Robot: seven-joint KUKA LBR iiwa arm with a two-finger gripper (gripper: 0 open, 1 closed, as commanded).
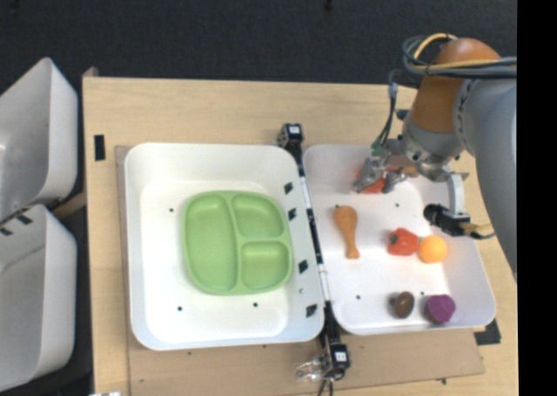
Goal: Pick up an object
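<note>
My gripper (383,170) is low over the far part of the right bin (344,312), reaching in from the right. A small orange-red object (369,184) lies right under it, partly covered by it. Whether it is gripped I cannot tell. A tan drumstick-shaped piece (347,230) lies left of the bin's middle. A red pepper (401,242) and an orange ball (432,249) sit side by side to its right. Near the front edge are a brown lump (401,304) and a purple lump (440,308).
The left bin (157,316) holds a green divided plate (237,240) in its middle. Black clips (291,134) sit along the seam between the bins. White containers (30,133) stand off the bench at the left.
</note>
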